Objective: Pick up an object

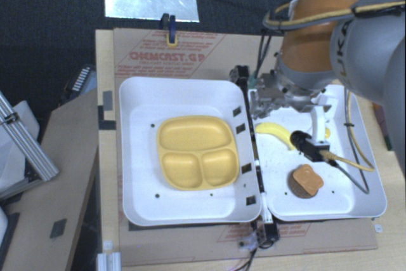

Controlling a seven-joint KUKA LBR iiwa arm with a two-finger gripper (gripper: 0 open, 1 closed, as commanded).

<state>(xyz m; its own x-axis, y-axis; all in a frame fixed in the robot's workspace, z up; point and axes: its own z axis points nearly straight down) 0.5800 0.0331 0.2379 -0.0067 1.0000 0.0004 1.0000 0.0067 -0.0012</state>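
Nearest, a brown round bun point(306, 181) lies at the front of the right bin point(365, 200). Left bin point(136, 136) holds a yellow divided tray point(193, 152). Behind the bun lies a banana point(274, 132), just below the end effector point(262, 108); whether it is open or closed I cannot tell. Cardboard point(177, 51) covers the surface point(76, 155).
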